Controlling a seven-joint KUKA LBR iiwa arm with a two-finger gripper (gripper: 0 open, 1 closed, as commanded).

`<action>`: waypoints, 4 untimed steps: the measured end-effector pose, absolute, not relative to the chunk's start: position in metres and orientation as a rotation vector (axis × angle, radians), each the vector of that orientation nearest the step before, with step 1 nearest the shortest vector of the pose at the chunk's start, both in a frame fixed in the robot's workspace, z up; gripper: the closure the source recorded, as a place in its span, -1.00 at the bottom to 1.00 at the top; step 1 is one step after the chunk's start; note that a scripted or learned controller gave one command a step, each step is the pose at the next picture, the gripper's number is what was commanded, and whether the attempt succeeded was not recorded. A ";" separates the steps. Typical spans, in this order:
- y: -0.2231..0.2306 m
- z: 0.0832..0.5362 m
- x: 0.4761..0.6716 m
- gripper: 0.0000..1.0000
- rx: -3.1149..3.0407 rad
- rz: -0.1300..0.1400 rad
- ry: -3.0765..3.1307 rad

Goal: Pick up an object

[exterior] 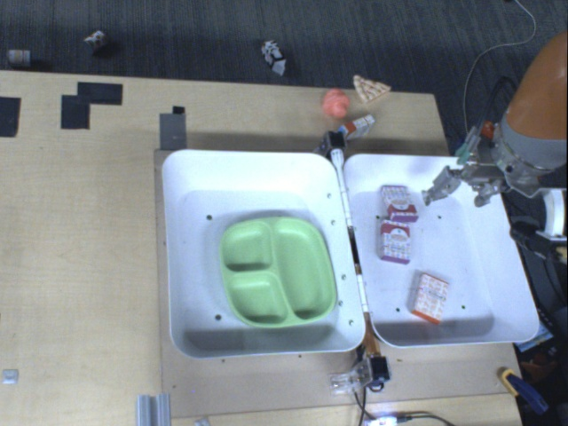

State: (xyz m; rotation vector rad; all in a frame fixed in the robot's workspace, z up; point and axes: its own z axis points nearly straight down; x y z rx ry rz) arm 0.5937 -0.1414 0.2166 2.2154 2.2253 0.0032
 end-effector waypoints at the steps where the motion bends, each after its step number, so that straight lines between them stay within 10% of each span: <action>1: -0.122 0.099 0.604 -1.00 2.211 0.013 2.217; 2: -0.120 0.110 0.606 1.00 2.209 0.020 2.219; 3: -0.120 0.110 0.606 -1.00 2.210 0.020 2.219; 4: -0.087 0.087 0.566 -1.00 2.214 0.007 2.220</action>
